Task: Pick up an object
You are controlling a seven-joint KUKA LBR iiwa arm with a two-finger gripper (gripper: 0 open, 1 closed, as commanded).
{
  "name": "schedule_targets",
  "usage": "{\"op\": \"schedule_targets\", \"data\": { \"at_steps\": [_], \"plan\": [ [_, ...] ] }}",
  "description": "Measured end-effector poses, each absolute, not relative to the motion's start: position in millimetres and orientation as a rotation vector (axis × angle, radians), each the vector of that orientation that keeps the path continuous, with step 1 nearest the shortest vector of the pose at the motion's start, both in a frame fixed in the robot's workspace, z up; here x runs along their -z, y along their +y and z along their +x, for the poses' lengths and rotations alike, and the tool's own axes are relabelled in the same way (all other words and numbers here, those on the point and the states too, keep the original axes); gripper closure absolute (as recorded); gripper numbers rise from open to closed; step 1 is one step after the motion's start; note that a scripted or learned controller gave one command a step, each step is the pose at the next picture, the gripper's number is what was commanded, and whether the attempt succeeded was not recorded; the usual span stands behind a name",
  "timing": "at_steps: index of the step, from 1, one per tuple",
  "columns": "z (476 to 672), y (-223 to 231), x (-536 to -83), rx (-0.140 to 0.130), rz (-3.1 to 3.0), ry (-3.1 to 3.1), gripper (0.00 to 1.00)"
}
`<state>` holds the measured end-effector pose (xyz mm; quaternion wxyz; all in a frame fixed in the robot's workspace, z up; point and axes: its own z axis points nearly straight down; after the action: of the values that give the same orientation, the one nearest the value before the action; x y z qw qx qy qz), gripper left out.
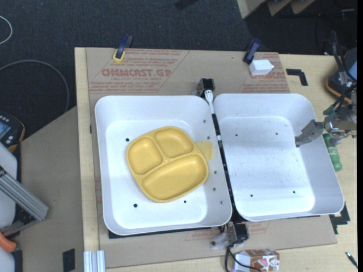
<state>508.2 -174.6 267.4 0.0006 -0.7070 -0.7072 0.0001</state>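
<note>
Camera view looks down on a yellow plastic plate with three compartments (167, 163), lying flat in the middle of the left shallow white bin (108, 152). Just beside that plate's right edge is a small yellow piece (205, 149). Right of the plate, across the divide, the grey two-finger gripper (302, 138) hangs over the right white bin (266, 203) at its right rim, fingers apparently empty; whether they are spread or pressed together cannot be told.

Single fixed overhead view, slanting down onto both bins (108, 152).
</note>
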Motion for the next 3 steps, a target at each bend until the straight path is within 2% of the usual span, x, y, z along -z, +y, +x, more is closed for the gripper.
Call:
{"op": "schedule_targets", "data": {
  "at_steps": [1, 2, 3],
  "plan": [
    [480.4, -135, -440, 0.02, -2.229, -2.24, 0.0],
    [479.3, -162, -541, 0.009, -2.234, -2.229, 0.0],
    [480.2, -161, -547, 0.004, -2.227, -2.228, 1.0]
  ]
}}
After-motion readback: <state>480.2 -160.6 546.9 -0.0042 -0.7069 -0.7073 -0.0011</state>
